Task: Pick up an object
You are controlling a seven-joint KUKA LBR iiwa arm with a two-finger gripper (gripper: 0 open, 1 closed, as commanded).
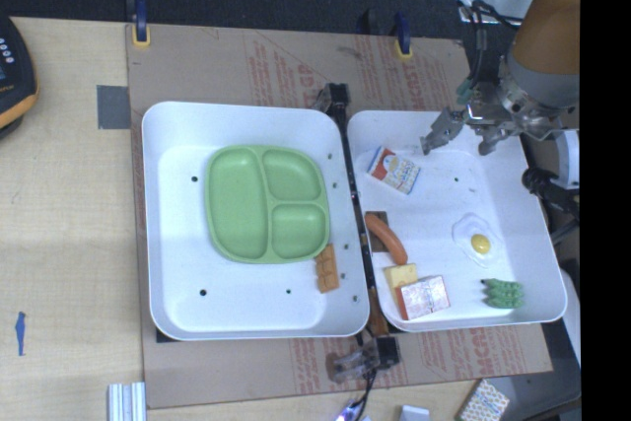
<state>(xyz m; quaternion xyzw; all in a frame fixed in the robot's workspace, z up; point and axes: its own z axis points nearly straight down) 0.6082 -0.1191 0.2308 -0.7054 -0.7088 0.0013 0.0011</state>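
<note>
My gripper hangs over the back of the right bin, its two fingers spread open with nothing between them. A small white carton with red and blue print lies to its left, toward the front. Further forward in that bin lie a sausage, a yellow cheese block, a red-and-white packet, a fried egg and a green vegetable piece.
The left bin holds a green divided plate and a small brown cracker by its right wall. Clamps sit along the cardboard's back edge. A dark device lies at the far left of the bench.
</note>
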